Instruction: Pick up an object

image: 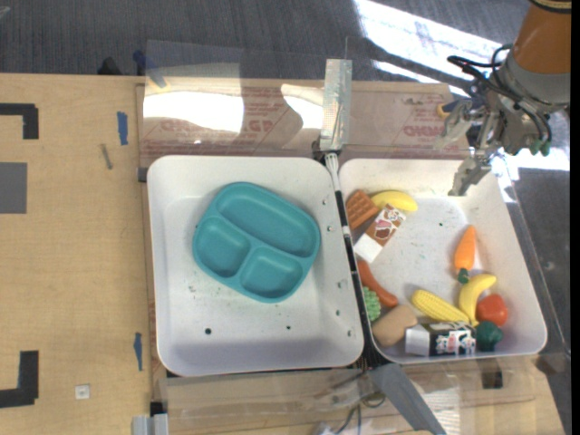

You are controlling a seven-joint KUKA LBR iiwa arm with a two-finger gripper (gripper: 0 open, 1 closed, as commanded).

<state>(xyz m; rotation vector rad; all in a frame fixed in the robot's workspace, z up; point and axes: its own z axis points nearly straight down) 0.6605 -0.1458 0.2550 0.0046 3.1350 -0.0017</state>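
Bottle (440, 340) and corn (439, 306) crowd the right bin's (526, 270) near corner, so a drop there may nudge neighbours; my tool (464, 181) hangs over the far rim, finger state unclear, nothing visibly held.

A pale wooden bench top (68, 243) is spreading across the left, carrying black tape marks (20, 120) and short blue tape strips (121, 127). Beyond it, dark grey carpet (227, 7) is lying in shade — a bright patch of light (412, 30) is falling at upper right.
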